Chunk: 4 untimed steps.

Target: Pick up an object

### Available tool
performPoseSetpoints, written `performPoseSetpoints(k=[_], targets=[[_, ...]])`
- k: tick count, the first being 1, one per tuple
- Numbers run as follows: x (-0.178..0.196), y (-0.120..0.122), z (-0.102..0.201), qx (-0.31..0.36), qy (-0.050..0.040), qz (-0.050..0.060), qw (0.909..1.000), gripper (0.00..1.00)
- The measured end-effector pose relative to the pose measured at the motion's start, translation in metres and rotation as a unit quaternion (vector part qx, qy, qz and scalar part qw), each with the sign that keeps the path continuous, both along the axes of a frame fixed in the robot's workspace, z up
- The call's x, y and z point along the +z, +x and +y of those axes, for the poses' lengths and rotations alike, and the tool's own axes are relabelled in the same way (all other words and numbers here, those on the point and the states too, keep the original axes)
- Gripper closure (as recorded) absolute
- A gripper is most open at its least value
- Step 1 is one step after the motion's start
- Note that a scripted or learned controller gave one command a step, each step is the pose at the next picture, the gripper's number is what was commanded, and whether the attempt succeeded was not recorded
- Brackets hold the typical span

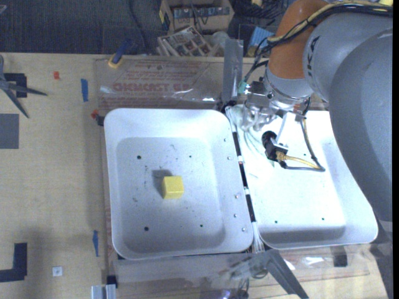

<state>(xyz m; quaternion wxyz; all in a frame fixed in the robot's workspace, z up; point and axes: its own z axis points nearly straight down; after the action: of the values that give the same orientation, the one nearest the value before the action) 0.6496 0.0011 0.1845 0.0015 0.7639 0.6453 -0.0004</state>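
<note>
A small yellow block [173,187] lies alone near the middle of the left white bin [118,229]. My gripper [248,118] hangs at the far end of the ridge between the two bins, just inside the right bin [312,232]. It is well to the right of the block and farther back, apart from it. Cables and a black connector [272,147] trail below the wrist over the right bin. The grey arm with its orange band [299,36] covers the upper right.
A clear plastic sheet with red lettering [159,80] lies behind the left bin. Boxes and cables [193,17] crowd the floor beyond the bench. Blue tape marks and a black bracket [19,261] sit on the wooden benchtop at left.
</note>
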Motion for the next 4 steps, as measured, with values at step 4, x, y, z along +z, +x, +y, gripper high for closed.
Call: performPoseSetpoints(k=[4], targets=[[0.098,0.017,0.114,-0.366,0.0011,0.000,0.9306,1.00]])
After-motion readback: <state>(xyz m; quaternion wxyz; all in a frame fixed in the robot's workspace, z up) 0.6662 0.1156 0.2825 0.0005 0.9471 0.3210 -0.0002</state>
